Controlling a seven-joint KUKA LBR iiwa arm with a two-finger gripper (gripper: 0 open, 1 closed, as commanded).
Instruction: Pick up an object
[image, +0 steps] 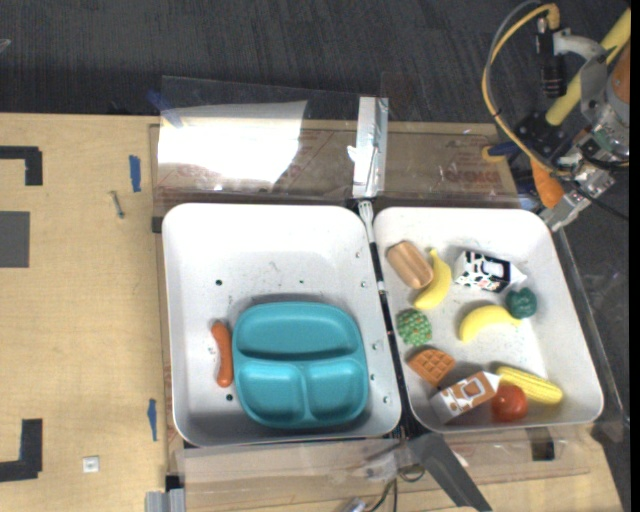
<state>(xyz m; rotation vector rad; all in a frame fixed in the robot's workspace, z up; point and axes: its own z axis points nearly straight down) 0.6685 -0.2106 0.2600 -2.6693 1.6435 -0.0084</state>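
Observation:
The right bin (575, 330) holds several toy foods: a tan bread roll (408, 262), a banana (437, 283), a black-and-white item (484, 270), a dark green ball (520, 301), a yellow lemon-like piece (487, 320), a green broccoli head (413, 325), a waffle (430, 364), a small carton (465, 392), a red tomato (509, 401) and a yellow corn cob (530, 384). My gripper (573, 200) hangs at the top right, above the bin's far right corner and apart from all the food. Cables and the wrist crowd around it.
The left bin (190, 260) carries a teal divided plate (300, 362) with an orange sausage (223, 352) beside its left edge. A clear plastic sheet (235, 145) and a metal bracket (368, 150) lie behind the bins. Brown cardboard (70, 300) covers the bench to the left.

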